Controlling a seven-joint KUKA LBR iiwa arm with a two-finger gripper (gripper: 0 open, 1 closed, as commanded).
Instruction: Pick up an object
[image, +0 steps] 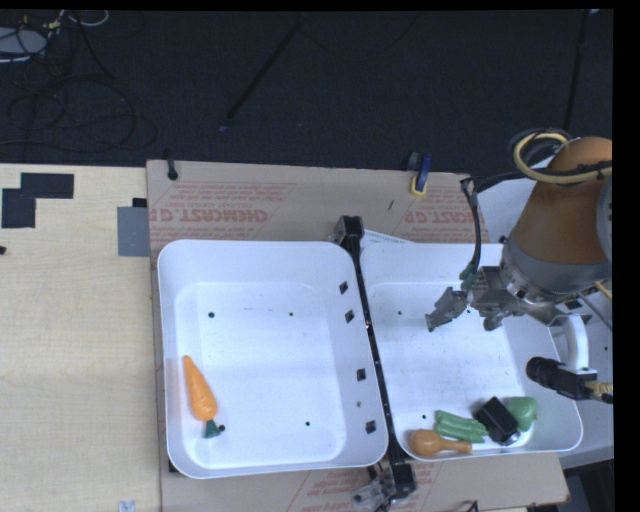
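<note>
Step in hand, by judgement: approach, nothing yet picked. The gripper (447, 310) hangs over the right bin (400, 400), above its bare middle floor and well apart from every object. Its dark fingers appear spread, with nothing between them.

Nearest candidates lie along the right bin's near wall: a green pea pod (461, 426), an orange-tan pear-shaped toy (437, 443) just beside it, a black block (496, 419) and a green piece (520, 409) touching that block. A toy carrot (199, 390) lies in the left bin (260, 262), far from the right bin.

The next move calls for travel toward the near wall, then descent. The pea pod looks slim, glossy and crowded by neighbours.
</note>
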